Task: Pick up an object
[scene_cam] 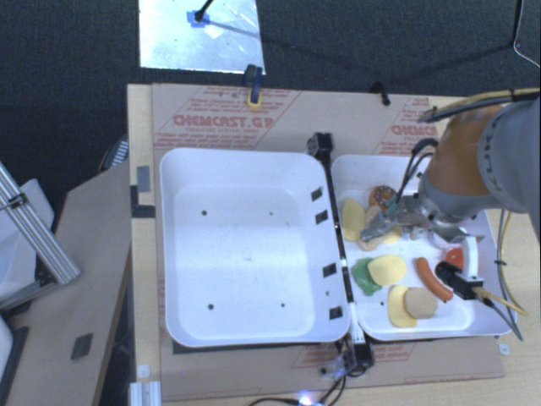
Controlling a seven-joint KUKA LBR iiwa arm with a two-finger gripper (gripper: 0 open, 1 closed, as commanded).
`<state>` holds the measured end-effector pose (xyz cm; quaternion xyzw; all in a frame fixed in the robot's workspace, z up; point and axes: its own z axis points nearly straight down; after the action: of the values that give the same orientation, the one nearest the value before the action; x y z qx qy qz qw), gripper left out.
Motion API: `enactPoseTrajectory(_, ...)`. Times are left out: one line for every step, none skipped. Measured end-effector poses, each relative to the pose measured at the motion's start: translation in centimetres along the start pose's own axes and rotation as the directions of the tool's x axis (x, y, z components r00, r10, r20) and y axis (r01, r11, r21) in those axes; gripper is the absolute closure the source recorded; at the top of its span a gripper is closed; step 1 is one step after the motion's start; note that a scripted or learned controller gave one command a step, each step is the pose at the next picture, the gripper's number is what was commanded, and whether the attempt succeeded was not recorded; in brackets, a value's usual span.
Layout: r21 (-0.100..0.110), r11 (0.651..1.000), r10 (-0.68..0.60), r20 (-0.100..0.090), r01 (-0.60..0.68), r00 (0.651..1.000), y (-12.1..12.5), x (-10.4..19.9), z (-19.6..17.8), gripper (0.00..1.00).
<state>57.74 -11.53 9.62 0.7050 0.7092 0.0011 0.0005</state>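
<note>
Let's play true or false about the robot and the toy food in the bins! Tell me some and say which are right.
1. All the toy food lies in the right bin. True.
2. The hand is over the left bin. False: it is over the right bin, above yellow pieces.
3. The orange sausage lies in the left bin. False: it lies in the right bin.
4. A green piece touches a yellow piece. True.

One fixed camera sits high above the counter [211,108], looking down at a slant from a middling distance, taking in both white bins [245,244]. The arm [482,159] reaches in right of them.
</note>
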Motion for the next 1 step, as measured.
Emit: enactPoseTrajectory(-0.003, 1.000, 0.008, 0.000, -0.008, 1.000, -8.17, -0.32, 0.97, 0.00)
